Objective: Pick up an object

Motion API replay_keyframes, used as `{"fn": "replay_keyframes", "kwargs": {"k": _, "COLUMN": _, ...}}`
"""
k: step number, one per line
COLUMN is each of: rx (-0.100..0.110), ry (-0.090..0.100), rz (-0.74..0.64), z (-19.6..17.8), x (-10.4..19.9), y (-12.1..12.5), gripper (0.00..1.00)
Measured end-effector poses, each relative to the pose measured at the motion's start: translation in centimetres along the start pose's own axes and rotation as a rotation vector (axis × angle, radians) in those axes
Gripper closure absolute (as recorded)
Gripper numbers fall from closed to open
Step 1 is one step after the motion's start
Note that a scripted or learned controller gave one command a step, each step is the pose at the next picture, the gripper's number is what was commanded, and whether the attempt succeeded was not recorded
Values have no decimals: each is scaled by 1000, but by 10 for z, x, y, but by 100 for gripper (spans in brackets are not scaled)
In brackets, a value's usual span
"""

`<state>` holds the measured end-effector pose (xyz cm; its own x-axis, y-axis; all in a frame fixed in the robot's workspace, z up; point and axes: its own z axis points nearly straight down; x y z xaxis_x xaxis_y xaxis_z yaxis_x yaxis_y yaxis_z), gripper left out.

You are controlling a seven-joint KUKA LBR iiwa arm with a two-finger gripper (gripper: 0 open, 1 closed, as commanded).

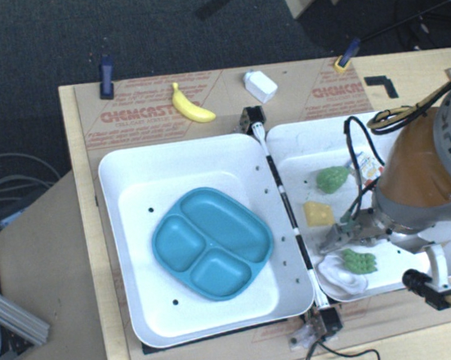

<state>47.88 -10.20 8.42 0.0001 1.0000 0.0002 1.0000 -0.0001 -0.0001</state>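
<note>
The right bin (287, 149) holds a green leafy object (332, 177) near its back, a yellow block (318, 213) left of centre, a second green object (359, 260) at the front, and a white crumpled object (340, 278) beside it. My gripper (339, 238) hangs low over the right bin, between the yellow block and the front green object, close above both. The grey arm with its orange band (422, 170) covers the bin's right half. The left bin (118, 177) contains a blue divided plate (211, 242).
On the bench behind the bins lie a yellow banana (191, 105) and a small white block (261, 86). A blue clamp (106, 77) and a yellow-blue clamp (347, 55) sit on the back edge. A black divider bar (282, 200) runs between the bins.
</note>
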Motion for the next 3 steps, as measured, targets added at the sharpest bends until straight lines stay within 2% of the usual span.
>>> {"fn": "replay_keyframes", "kwargs": {"k": 3, "rx": 0, "ry": 0, "rz": 0, "z": 0, "x": 6, "y": 0, "gripper": 0}}
